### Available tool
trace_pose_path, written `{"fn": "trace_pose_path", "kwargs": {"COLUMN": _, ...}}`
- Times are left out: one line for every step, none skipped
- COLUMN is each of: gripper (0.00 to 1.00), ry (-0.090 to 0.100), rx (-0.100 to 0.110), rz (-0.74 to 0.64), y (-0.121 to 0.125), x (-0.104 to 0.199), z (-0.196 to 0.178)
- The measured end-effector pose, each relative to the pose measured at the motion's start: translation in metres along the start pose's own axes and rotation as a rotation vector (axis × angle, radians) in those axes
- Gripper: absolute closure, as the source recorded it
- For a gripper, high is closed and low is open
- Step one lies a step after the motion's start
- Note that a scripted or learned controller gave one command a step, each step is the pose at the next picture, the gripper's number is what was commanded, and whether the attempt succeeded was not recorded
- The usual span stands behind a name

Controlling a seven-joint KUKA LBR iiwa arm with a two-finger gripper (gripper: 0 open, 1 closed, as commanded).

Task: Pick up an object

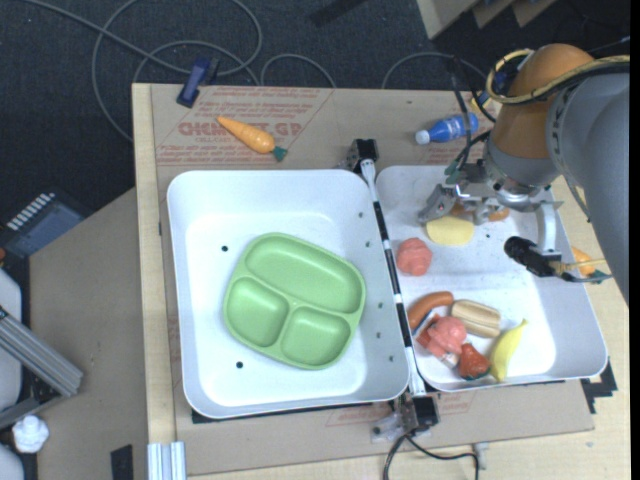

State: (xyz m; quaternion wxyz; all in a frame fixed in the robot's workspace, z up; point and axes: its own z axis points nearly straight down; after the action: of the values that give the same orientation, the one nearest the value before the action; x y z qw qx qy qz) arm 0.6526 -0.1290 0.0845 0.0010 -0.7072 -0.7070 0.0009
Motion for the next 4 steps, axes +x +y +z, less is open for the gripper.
{"fn": "trace_pose_path", "kwargs": {"gripper": 0.0, "ry": 0.002, "rx": 0.004, "rz": 0.001, "y": 0.004, "x": -0.012, "z": 0.001}}
{"fn": "trace_pose_path", "kwargs": {"gripper": 0.0, "ry": 0.009, "rx": 0.017, "rz": 0.002, "y": 0.011, "x": -0.019, "z": 0.002}}
{"fn": "trace_pose_path", "kwargs": {"gripper": 0.0, "ry": 0.0, "rx": -0.001, "rz": 0.0, "y": 0.001, "x": -0.013, "z": 0.0}}
{"fn": "trace_pose_path", "kwargs": {"gripper": 0.0, "ry": 0.0, "rx": -0.001, "rz": 0.0, "y": -0.01, "x": -0.02, "z": 0.0}}
